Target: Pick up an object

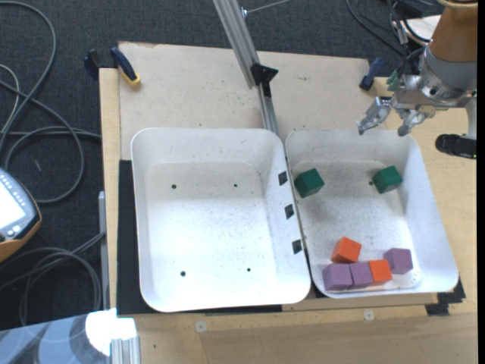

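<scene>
**Ana:** Camera view first: where is the grey arm's two-finger pincer (386, 124) sitting right now?

**Ben:** It is hanging over the far rim of the right-hand shallow white plastic bin (432, 203), near that bin's back corner. Its two fingers are standing apart, and nothing is showing between them.

**Ana:** So nothing is being carried?

**Ben:** Nothing that I am seeing. All the blocks are lying on the right bin's floor: a dark green cube (308, 182) close to the wall shared with the left-hand shallow white bin (140, 203), a second green cube (387, 178) nearer the outer wall, and a cluster at the near end, made up of an orange cube (347, 250), a purple cube (338, 277), a smaller orange block (379, 271) and another purple cube (398, 260).

**Ana:** How far along are we judging the task, then?

**Ben:** Barely begun, I am thinking. No object is being lifted; choosing one, descending, closing and raising are all remaining. The second green cube is lying nearest the pincer, so it is looking like the likeliest target, though that is only my guess
</scene>
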Robot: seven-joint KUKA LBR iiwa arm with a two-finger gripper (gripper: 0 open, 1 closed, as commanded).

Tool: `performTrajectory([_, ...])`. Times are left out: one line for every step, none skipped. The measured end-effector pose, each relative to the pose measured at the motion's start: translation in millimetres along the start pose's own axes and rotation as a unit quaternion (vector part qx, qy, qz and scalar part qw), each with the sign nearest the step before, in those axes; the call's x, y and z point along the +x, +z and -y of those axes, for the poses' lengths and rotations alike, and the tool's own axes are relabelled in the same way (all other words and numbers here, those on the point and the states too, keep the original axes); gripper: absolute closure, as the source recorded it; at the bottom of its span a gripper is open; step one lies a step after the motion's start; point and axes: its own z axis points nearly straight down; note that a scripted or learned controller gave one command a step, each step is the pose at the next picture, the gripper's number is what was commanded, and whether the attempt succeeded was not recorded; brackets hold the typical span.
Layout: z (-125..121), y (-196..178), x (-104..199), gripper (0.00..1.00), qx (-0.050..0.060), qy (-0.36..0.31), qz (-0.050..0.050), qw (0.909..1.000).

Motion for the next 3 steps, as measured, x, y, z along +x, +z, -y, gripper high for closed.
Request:
performTrajectory([39,-70,-32,0.0,-0.005,0.003,0.002,1.0])
performTrajectory([86,20,54,0.0,0.005,-0.002,-0.004,1.0])
performTrajectory([157,-51,10,0.0,-0.003,0.004,0.001,1.0])
